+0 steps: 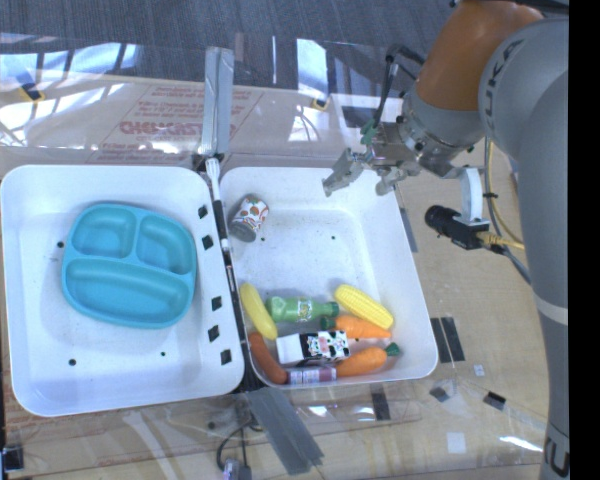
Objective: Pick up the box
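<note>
Overhead, the two-finger metal gripper is being held with fingers spread and nothing between them above the right white bin's far edge, while the small black-and-white cow-print box is being left among toy vegetables near the front wall.

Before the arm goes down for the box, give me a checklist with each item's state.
1. Box located: ok. The box, white with black patches, lies at the near end of the right bin.
2. Claw over the box: not ok. The claw hangs at the bin's far right corner, well away from it.
3. Claw carrying nothing: ok. Nothing shows between its fingers.
4. Room around the box: not ok. A carrot, a green bottle and a banana crowd it closely.
5. Path across the bin: ok. The can sits off at the left wall.
6. Box's top face free: ok. Nothing lies over it.
</note>
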You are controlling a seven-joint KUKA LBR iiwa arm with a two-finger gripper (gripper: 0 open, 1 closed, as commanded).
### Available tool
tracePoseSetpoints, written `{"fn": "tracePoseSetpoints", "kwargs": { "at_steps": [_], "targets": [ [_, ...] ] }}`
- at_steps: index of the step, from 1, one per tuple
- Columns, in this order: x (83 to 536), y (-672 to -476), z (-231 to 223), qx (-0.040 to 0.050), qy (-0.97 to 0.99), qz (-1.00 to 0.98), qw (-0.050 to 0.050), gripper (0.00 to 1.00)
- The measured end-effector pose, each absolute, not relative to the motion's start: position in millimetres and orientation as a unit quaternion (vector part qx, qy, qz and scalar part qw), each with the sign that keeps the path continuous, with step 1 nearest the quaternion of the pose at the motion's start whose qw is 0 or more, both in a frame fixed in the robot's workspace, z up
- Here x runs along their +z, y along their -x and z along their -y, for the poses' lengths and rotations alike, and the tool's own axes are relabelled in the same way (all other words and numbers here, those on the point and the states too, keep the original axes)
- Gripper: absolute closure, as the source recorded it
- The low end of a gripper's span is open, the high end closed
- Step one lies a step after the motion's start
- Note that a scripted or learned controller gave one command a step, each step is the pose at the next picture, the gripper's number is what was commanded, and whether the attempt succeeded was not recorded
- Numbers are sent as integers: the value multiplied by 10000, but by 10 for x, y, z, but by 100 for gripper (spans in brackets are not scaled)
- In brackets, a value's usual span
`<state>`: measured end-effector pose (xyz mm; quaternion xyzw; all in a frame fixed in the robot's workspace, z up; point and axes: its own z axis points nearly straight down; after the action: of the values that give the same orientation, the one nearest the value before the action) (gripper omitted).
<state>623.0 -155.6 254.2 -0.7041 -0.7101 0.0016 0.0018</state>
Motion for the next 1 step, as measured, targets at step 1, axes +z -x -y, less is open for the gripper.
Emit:
{"fn": "tracePoseSetpoints", "kwargs": {
  "at_steps": [1],
  "targets": [
    [915, -6567, 1299, 12, 5494, 8355, 8, 0]
  ]
}}
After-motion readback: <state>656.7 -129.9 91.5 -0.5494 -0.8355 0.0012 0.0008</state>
